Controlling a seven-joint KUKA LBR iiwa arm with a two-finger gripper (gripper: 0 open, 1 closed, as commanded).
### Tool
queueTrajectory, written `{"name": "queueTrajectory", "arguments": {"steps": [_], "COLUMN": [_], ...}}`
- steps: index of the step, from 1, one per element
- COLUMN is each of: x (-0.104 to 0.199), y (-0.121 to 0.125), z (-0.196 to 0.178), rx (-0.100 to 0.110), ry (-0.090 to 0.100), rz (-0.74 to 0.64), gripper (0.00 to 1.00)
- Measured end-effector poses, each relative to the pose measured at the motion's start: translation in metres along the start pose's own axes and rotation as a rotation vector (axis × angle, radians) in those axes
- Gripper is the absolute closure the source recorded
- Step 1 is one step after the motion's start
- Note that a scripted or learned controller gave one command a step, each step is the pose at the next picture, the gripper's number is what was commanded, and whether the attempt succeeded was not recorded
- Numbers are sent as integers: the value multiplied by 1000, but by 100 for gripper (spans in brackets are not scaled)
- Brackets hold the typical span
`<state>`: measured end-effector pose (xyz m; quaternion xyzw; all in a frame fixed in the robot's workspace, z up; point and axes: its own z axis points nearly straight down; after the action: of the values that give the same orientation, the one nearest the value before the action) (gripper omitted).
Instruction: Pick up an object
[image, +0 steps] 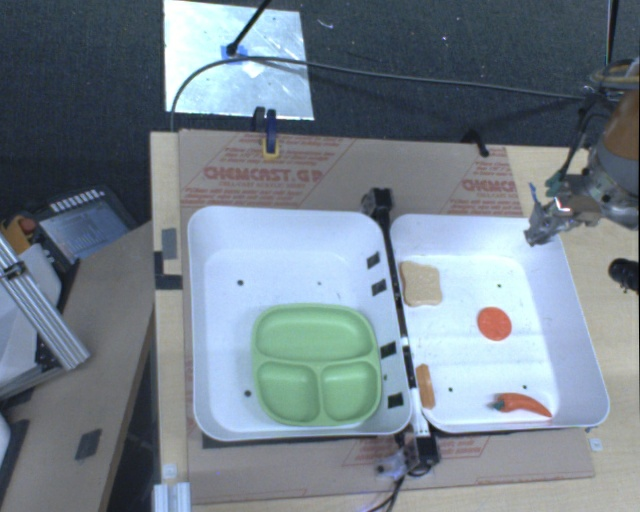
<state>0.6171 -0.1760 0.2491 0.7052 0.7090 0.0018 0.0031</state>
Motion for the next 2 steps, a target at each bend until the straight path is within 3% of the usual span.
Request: {"name": "queueTrajectory", "arguments": {"steps": [2], "x": [115], "y": [5], "z": [-4], "rx": [4], "ry": [4], "rz": [-5], "gripper": [100]}}
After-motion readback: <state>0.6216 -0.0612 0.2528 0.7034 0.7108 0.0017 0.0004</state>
